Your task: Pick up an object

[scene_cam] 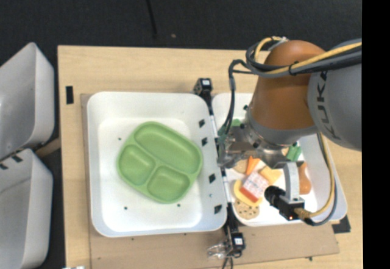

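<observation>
looking down on two white bins side by side. left bin (103, 207) has a green divided plate (159, 162) lying flat near its middle. right bin (338, 200) has a small heap of toy food: a red and white packet (253, 186), a yellow wedge (270, 173), an orange piece (251, 164), a round cookie-looking thing (246, 208), a bit of green (295, 153). arm (286, 94) hangs low over that heap, gripper (237, 150) down by the divider. can't tell if it's spread or pinched, too much wrist in the way, nothing visibly held.

guessing these bits are light, hard plastic, kinda slick, not fragile. probably best to pinch the packet across its flat sides, or the wedge on its straight edges. plate looks stiff but wide and shallow, only grabbable at the rim.
</observation>
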Available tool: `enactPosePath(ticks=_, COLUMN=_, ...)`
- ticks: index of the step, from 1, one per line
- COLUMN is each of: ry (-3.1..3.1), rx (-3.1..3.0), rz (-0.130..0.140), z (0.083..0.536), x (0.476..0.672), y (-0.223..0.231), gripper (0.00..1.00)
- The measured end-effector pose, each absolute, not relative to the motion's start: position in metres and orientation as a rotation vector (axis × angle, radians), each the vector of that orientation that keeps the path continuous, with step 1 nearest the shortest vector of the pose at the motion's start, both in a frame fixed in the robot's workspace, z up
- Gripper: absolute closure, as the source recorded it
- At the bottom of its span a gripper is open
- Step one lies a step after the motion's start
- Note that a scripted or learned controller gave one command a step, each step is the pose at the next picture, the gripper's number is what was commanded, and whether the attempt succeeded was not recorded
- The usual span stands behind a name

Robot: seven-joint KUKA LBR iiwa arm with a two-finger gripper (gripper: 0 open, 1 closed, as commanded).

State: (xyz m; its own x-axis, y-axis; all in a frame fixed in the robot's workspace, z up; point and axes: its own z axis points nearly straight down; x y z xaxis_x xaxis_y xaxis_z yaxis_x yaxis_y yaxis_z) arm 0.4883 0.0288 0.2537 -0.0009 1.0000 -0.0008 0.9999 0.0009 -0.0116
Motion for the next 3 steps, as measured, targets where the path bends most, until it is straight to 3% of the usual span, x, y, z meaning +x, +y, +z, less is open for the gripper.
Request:
enactPosePath(ticks=1, ry=-2.238, rx=-2.218, rz=-0.027, z=0.409, x=0.491, y=0.084, gripper=1.00)
enactPosePath(ticks=2, ry=-2.221, rx=-2.224, rz=0.000, z=0.396, x=0.490, y=0.076, gripper=1.00)
enactPosePath(ticks=3, ry=-2.233, rx=-2.225, rz=-0.024, z=0.530, x=0.490, y=0.077, gripper=1.00)
